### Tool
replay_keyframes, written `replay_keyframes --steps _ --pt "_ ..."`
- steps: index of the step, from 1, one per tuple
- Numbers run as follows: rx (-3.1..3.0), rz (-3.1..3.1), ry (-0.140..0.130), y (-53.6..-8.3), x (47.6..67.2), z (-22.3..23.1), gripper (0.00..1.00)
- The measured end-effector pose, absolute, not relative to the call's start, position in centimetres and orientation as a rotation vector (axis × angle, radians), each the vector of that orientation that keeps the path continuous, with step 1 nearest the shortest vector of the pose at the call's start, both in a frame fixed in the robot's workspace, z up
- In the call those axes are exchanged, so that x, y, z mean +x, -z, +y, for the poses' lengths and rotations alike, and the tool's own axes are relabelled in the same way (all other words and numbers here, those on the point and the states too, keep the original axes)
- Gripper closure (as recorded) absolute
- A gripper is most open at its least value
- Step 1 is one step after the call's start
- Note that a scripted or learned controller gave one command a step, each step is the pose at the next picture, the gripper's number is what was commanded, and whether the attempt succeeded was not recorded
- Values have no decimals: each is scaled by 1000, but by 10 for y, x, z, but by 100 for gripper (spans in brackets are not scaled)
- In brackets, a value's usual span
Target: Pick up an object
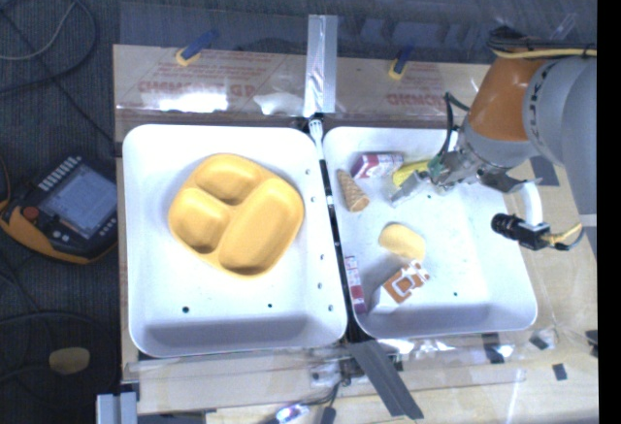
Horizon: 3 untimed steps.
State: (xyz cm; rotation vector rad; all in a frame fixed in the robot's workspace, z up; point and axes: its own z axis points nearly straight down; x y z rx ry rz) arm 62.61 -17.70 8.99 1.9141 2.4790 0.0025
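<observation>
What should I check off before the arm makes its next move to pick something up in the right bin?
1. Hand position: the hand is low over the upper part of the right bin, beside a yellow item. Ok.
2. Something held in the hand: cannot tell; the fingertips are too small to read.
3. Targets present: ice cream cone, red and white packet, pale yellow lump, orange and white box. Ok.
4. Spacing: the lump and box lie apart from the others; cone and packet sit close together near the divider. Ok for lump and box.
5. Left bin: large yellow divided dish, away from the arm. Ok.
</observation>
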Motion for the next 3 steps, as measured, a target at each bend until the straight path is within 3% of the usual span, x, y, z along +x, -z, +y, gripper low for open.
replay_keyframes --steps 1,2,3 --pt "1911 2479 -11 -102 628 -175 100" --pt "1858 2533 1 -168 669 -123 100" --pt "1858 2533 2 -168 669 -123 0"
